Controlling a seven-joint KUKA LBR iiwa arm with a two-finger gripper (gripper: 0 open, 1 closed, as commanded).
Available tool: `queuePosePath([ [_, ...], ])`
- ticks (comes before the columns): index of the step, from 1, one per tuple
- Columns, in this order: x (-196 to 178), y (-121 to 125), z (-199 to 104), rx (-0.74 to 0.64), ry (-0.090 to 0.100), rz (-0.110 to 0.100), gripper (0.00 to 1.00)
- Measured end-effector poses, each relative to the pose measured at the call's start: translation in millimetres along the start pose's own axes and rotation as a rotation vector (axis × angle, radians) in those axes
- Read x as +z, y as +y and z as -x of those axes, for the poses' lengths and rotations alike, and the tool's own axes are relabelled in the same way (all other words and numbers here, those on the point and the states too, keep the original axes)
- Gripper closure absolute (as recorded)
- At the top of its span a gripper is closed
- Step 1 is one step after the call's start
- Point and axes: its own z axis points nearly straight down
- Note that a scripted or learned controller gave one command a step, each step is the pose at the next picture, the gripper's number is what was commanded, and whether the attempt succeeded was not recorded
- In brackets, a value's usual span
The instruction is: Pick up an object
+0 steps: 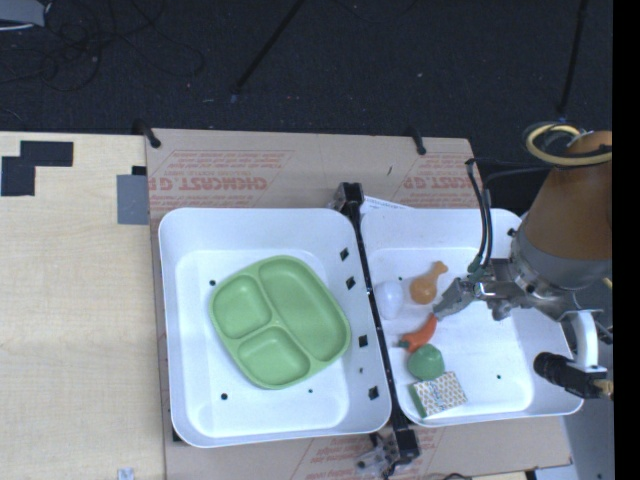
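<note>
The right bin [500, 393] holds an orange pear-shaped toy [428, 285], a small orange-red piece [420, 332], a green ball [426, 361] and a patterned packet [439, 394]. A clear, pale item [386, 297] lies by the bin's left wall. My gripper [452, 301] hangs over the middle of the right bin, just right of the pear-shaped toy and above the orange-red piece. I see nothing held in it.
The left bin [190, 268] carries a green divided plate [278, 320]. A black divider [362, 308] runs between the bins. The grey arm with its orange band [570, 218] covers the right bin's far right side. Cardboard [260, 173] lies under both bins.
</note>
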Motion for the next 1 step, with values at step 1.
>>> queuePosePath([
  [1,57.3,-1.0,9.4,0.001,0.000,-0.004,0.00],
])
